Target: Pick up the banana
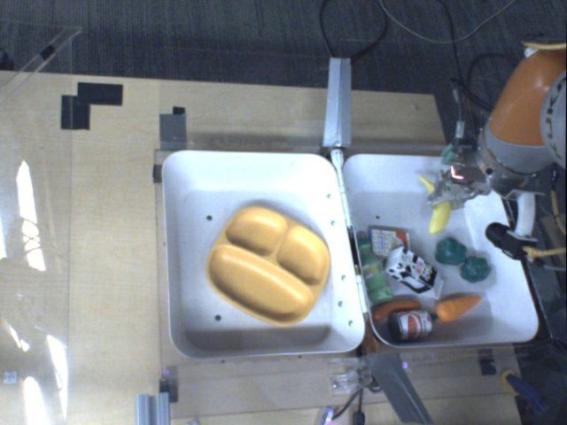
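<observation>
Left bin (177, 237): yellow tray (268, 262), not my concern. Right bin (390, 180), upper right of frame: banana (439, 212) hanging between my fingers (452, 182), clamped on its top end. Lift straight, slowly; grip looks marginal.

left bin (177, 237): holds the divided tray (268, 262), lying at its centre.
right bin (381, 180): touches the left bin along its 9 o'clock wall.
banana (438, 212): in the right bin toward 12 o'clock, under my gripper (454, 184).
toy carrot (456, 307): at 5 o'clock in the right bin.
can (410, 325): just beside the toy carrot, at its 8 o'clock.
cow-print toy (410, 271): between banana and can, toward 9 o'clock.
</observation>
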